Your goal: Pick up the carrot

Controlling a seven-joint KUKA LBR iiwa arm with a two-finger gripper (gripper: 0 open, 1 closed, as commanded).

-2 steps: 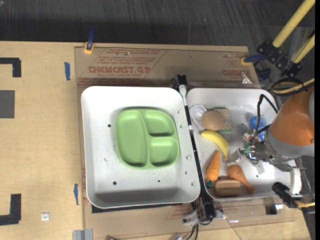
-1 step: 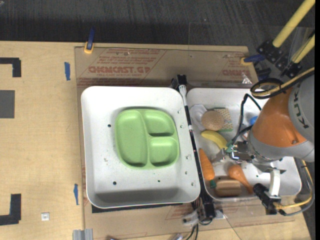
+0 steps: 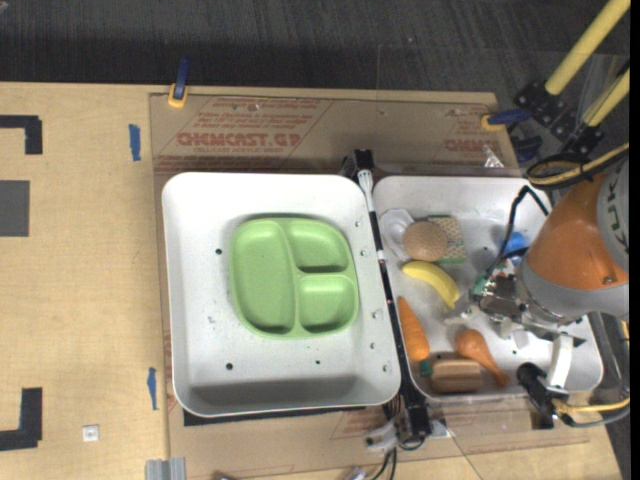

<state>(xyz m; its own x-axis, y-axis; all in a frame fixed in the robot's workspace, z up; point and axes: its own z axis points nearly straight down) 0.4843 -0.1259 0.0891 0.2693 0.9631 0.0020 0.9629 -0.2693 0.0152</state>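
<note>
End effector (image 3: pixel 497 302) low in right bin (image 3: pixel 480 196), grip state unclear, carrot (image 3: pixel 413 332) apart at left

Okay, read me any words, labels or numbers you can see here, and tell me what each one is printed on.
"CHEMCAST GP", or close to that: large red print on the brown sheet behind the bins; blurred, so uncertain.
Smaller red lines above it on the sheet: too blurred to read.
More red print at the sheet's right end: too small to read.
No readable text on the bins, the green plate or the food.
</note>
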